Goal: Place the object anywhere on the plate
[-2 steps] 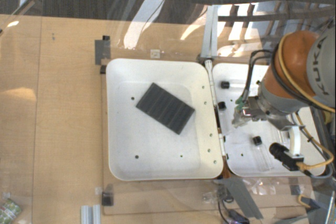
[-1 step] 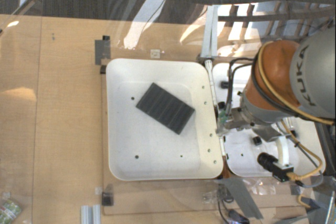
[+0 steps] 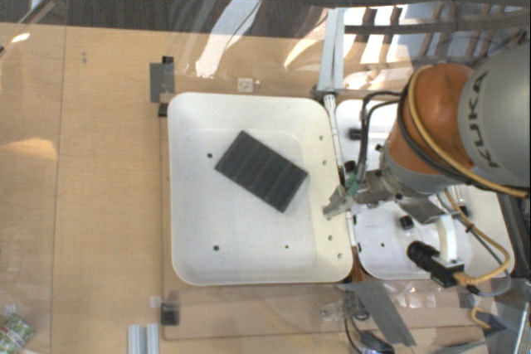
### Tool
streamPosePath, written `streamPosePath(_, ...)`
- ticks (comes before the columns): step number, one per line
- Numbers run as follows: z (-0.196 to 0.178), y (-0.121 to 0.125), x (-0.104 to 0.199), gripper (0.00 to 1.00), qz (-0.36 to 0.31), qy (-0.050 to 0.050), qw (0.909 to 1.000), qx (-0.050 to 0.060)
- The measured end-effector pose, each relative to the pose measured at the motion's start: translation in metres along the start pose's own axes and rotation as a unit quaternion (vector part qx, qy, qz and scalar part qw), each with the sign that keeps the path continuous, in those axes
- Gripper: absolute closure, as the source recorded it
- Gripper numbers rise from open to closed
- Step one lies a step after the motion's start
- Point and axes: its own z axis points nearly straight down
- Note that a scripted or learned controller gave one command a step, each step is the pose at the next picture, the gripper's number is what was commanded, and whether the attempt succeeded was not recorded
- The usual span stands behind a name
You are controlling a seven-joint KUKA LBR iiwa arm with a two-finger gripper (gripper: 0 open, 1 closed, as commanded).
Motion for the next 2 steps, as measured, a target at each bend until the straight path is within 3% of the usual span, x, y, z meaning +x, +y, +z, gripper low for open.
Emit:
streamPosePath(1,-0.0106,0.0025,0.0003,1.00,-0.001,0.000,1.0000,-0.003)
streamPosePath(2,-0.0106,0.0025,0.0002,0.00,-0.001,0.000,1.0000,-0.003)
